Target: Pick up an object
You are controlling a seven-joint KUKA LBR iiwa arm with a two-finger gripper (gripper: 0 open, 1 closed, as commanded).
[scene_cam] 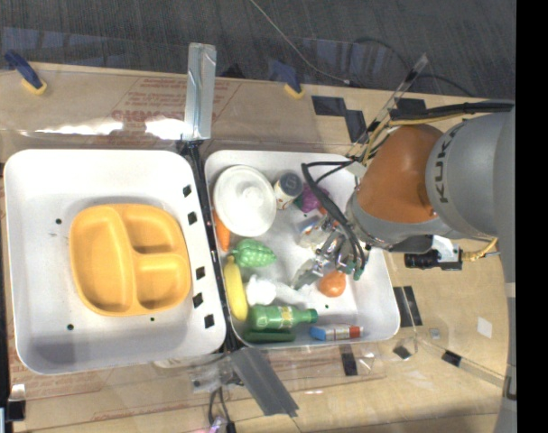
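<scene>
My gripper (320, 264) hangs low over the middle right of the right bin (378, 303), below the grey arm with its orange band (395, 188). Its tip is just above and to the left of a small orange ball (332, 285). I see nothing clearly held. Around it lie a green leafy toy (254, 256), a yellow banana (235, 290), a green bottle (275, 318) on its side, a small white piece (262, 290) and a red and blue marker (335, 333). A white bowl (245, 198) sits at the bin's far left, with a purple item (307, 201) beside it.
The left bin (39, 197) holds a yellow divided plate (129, 258). A dark round cap (290, 185) lies by the bowl and an orange piece (222, 233) rests against the right bin's left wall. Cables trail over the arm at the back right.
</scene>
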